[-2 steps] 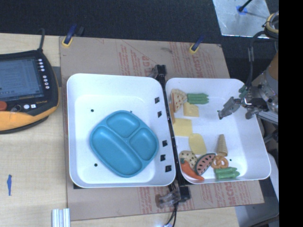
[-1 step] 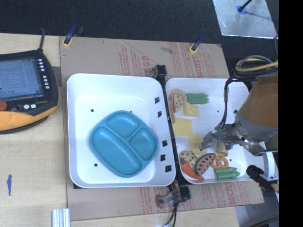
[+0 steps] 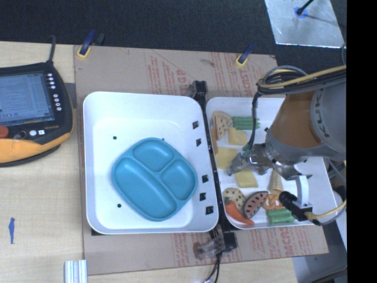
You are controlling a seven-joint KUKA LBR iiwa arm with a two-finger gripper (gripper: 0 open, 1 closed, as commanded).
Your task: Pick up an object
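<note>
The right bin [image 3: 235,106] holds several small toy foods: pale yellow cheese-like pieces [image 3: 227,156], a green piece [image 3: 243,122], a brown slice [image 3: 221,122], a watermelon slice [image 3: 255,202], a red-orange piece [image 3: 237,213] and a green piece [image 3: 279,216] at the front. My gripper [image 3: 246,163] hangs low over the middle of this bin, its metal fingers [image 3: 240,161] down among the yellow pieces. Nothing shows between the fingers. The grey arm with its orange band [image 3: 299,125] covers the bin's right part.
The left bin [image 3: 100,114] holds a blue divided plate [image 3: 154,177]. A tablet-like pendant [image 3: 29,105] in an orange case lies at the far left of the bench. Black clips [image 3: 199,89] join the bins. Cables [image 3: 283,78] loop above the arm.
</note>
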